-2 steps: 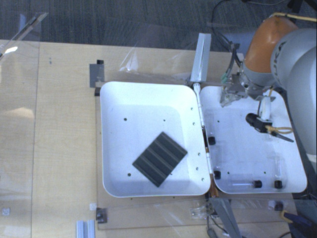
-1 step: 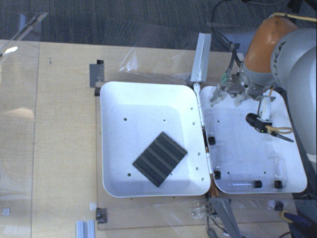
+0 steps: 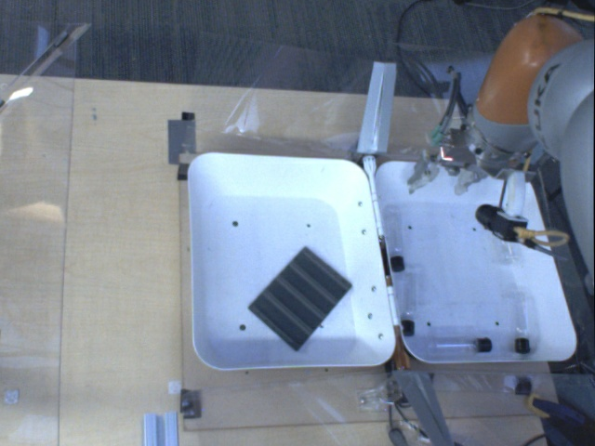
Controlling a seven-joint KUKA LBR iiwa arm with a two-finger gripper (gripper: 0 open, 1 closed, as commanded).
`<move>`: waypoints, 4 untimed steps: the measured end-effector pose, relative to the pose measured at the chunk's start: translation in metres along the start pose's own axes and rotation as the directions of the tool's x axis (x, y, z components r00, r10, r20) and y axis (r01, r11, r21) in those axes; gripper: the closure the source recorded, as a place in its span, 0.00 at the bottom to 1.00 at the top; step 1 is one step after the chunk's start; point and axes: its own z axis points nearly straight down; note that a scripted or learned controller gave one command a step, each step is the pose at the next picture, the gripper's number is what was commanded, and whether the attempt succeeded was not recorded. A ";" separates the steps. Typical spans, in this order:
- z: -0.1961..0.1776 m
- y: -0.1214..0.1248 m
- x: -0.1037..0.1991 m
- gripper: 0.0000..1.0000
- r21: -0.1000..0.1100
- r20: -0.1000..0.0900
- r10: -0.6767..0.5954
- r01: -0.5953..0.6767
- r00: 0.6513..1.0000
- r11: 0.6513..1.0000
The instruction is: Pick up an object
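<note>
Dark ribbed rectangular pad [image 3: 301, 297] lay flat, turned diagonal, in near half of left white bin [image 3: 209, 249]. Hand [image 3: 444, 167] hung over far edge of right white bin [image 3: 548, 342], well apart from pad; whether released or clenched, could not tell. Risk: thin flat pad gives fingers little edge, likely slip or empty close.

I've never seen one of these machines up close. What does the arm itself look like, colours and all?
The arm is thick, rounded and grey, with an orange band above the wrist. Its gripper has pale metal fingers around a small red light. Thin dark cables run beside it.
</note>
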 end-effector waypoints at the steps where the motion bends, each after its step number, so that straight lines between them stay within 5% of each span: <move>1: -0.012 0.002 0.001 1.00 -0.006 0.000 -0.004 0.004 1.000 1.000; 2: 0.011 -0.045 0.003 1.00 0.003 0.000 -0.034 0.034 0.999 0.999; 3: -0.065 0.007 0.035 1.00 -0.003 0.001 -0.335 0.335 0.942 0.942; 4: 0.028 -0.021 0.006 1.00 0.004 -0.001 -0.079 0.079 0.997 0.997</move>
